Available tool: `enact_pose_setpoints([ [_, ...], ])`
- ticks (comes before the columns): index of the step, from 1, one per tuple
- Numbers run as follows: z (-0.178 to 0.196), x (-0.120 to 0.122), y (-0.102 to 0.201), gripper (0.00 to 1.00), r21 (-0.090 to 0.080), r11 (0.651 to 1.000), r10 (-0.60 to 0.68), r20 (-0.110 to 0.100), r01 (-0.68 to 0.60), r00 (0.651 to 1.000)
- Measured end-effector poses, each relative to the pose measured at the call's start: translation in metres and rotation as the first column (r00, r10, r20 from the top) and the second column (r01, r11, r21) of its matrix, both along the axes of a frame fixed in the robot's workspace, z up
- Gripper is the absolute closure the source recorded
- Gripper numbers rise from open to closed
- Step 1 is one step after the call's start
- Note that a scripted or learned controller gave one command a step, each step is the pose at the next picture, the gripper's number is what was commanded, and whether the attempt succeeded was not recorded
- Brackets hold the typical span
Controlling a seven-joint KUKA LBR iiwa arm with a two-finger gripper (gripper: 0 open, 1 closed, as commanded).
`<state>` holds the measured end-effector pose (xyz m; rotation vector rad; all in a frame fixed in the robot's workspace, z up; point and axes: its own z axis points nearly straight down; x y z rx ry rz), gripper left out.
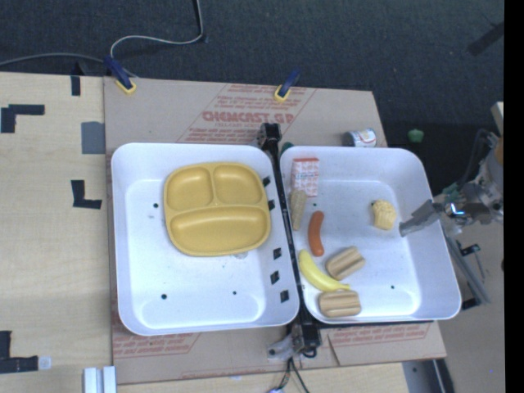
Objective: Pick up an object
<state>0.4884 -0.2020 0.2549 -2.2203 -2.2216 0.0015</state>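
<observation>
In the right bin we see seven food items. The piece of corn lies nearest the gripper, toward the bin's right side and apart from the other items. The red sausage lies near the middle of the bin, running roughly front to back. Just beside it, against the left wall, rests a pale tan bar, and behind that a small red-and-white packet. Toward the front we find a yellow banana, with a hot dog bun just to its right and a second bun touching the banana's front end near the front wall.

The gripper sits at the right wall of the right bin, near the corn but not touching it. It appears as a dark grey tapered shape pointing left into the bin; we cannot tell whether it is spread or pressed together, and nothing is visibly held in it. The rest of the arm extends off toward the right edge.

The left bin holds a yellow divided plate with three compartments, lying flat in the rear half. Both bins rest on a cardboard sheet on the counter; two yellow-and-blue clamps grip the sheet's rear edge.
</observation>
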Motion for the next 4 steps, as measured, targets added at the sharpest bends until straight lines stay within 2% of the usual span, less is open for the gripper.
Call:
enact_pose_setpoints([
  [1,-0.169,0.012,0.0,0.0,0.0,1.0,0.001,0.004,-0.001,1.0],
  [2,-0.168,0.085,0.053,0.0,-0.001,1.0,0.003,0.008,-0.003,1.0],
  [3,-0.168,0.12,0.103,0.0,-0.008,1.0,-0.002,0.007,0.002,1.0],
  [4,-0.17,0.173,0.096,0.0,-0.011,1.0,0.001,-0.02,-0.001,1.0],
])
